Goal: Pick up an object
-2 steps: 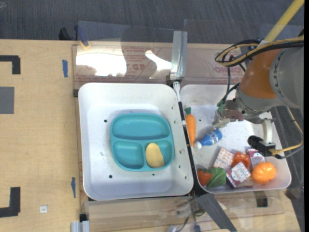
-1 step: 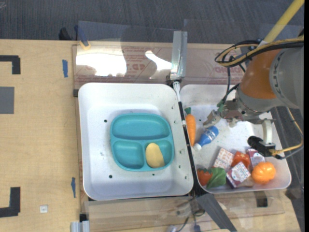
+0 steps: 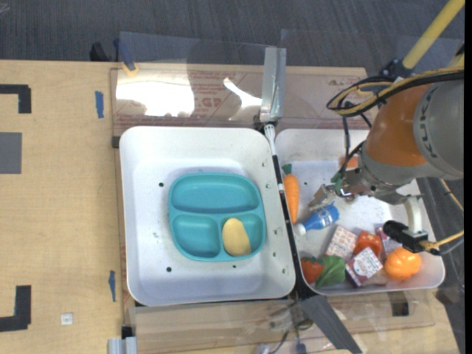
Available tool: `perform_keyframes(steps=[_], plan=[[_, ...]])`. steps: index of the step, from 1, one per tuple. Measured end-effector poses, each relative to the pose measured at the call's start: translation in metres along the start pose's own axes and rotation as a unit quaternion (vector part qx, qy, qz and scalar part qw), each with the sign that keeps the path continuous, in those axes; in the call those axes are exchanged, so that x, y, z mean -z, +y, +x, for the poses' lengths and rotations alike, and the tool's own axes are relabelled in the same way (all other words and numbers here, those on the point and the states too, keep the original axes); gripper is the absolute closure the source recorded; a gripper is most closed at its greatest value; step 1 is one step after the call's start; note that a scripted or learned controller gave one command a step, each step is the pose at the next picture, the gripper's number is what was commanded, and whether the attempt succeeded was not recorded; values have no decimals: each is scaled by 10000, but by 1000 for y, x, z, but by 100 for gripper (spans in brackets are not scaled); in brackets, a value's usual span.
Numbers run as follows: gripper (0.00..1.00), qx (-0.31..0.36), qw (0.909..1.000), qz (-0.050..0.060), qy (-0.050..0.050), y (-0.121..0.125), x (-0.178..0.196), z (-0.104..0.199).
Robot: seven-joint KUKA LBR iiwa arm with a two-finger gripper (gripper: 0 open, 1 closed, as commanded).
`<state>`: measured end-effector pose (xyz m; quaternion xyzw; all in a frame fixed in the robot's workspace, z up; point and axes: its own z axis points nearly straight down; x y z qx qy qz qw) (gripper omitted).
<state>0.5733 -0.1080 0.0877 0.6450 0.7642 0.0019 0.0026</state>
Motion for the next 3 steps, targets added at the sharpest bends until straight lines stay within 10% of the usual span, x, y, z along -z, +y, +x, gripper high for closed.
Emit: perform_keyframes(steps=[1,2,3], plan=[[100,-4,10000,-34,-12,2,12,-1],[0,-5,10000,-24,-9,1,11,-1],[100,-7,10000,-43,-15,3,22,-1]])
